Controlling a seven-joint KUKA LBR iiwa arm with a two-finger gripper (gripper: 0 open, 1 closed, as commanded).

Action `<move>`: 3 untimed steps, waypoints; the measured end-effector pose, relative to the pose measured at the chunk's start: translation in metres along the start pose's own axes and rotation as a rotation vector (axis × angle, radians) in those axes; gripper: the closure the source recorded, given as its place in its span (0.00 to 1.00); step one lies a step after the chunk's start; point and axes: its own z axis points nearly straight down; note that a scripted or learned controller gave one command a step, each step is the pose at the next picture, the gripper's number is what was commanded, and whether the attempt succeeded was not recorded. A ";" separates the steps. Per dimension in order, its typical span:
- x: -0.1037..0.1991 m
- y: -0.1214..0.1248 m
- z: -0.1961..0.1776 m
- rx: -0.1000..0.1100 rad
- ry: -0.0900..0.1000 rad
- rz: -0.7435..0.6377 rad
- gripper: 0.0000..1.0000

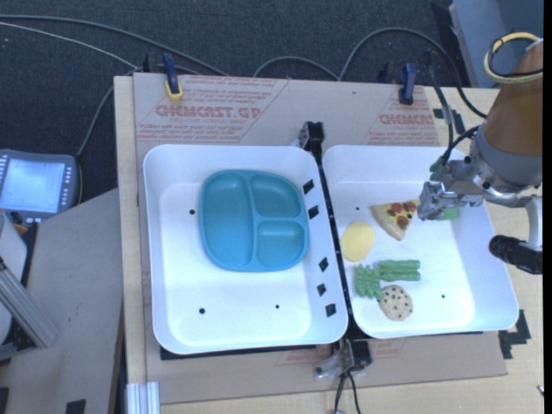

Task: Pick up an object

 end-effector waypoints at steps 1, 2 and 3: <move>0.057 -0.004 0.007 0.009 0.004 -0.004 1.00; 0.118 0.009 0.006 0.005 0.003 -0.006 1.00; 0.165 0.004 0.008 0.008 0.004 -0.005 1.00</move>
